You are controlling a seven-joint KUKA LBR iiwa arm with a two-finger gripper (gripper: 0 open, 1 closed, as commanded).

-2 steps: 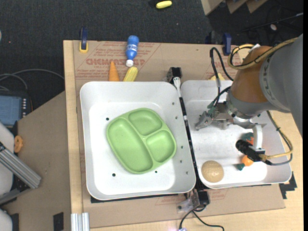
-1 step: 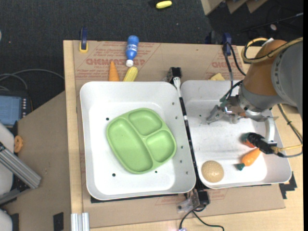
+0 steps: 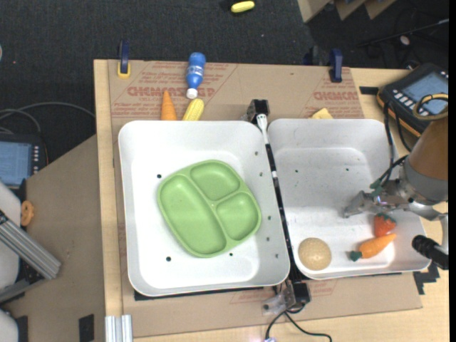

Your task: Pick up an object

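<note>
- Entering from the right edge, the arm [image 3: 431,164] is cut off there; its orange band and grey wrist are all that is visible of it.
- Gripper [image 3: 356,206] sits low over the right bin [image 3: 320,137], wrist near the bin's right wall, fingers reaching leftward toward the bin's middle.
- Finger detail is small and blurred against the white floor; cannot tell whether the jaws are spread or pressed together, and nothing can be made out between them.
- A red object [image 3: 385,225], possibly a tomato or strawberry, lies just below the wrist, partly tucked under it; its identity is hard to make out.
- Toy carrot [image 3: 373,246], orange with a green tip, lies just below the red object near the bin's front wall, apart from the fingertips and to their lower right.
- A round tan piece [image 3: 314,254] rests in the front left corner of the right bin, well apart from the gripper.
- Left bin [image 3: 142,212] holds a green divided plate [image 3: 208,207], tilted on the diagonal.
- Behind the left bin on the bench: a blue-and-white bottle [image 3: 194,74], an orange piece [image 3: 167,106] and a yellow piece [image 3: 194,109], all small.
</note>
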